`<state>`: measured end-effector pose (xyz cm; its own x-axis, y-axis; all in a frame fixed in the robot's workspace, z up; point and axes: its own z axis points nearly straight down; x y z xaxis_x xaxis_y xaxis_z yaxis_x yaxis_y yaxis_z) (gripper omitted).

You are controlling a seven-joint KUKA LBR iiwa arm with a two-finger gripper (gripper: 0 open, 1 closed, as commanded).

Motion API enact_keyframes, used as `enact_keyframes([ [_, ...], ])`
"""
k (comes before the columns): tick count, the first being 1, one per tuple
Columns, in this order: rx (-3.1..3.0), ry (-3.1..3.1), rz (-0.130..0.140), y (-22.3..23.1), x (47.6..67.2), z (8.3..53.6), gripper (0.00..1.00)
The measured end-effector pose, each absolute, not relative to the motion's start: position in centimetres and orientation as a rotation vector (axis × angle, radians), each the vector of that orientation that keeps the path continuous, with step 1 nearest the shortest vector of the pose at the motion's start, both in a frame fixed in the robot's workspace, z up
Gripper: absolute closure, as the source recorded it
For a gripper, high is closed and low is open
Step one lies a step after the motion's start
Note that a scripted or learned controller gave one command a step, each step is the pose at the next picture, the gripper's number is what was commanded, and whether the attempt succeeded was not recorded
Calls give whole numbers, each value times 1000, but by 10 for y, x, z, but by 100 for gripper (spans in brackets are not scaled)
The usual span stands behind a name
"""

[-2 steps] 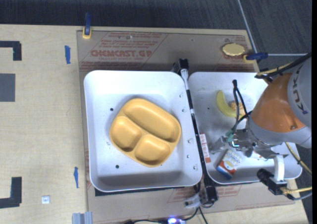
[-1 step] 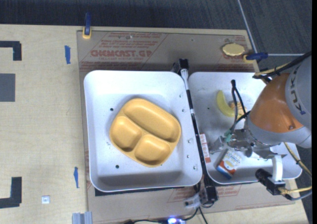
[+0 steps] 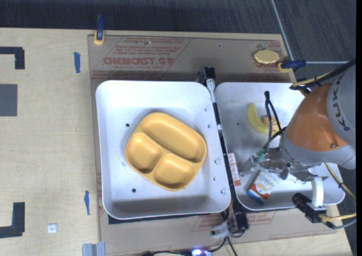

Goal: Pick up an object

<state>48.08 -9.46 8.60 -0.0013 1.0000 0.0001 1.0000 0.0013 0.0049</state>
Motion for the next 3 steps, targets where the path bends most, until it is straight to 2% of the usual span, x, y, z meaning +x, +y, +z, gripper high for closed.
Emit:
enact_keyframes([
  [3, 2219, 2216, 4, -93, 481, 86, 0],
])
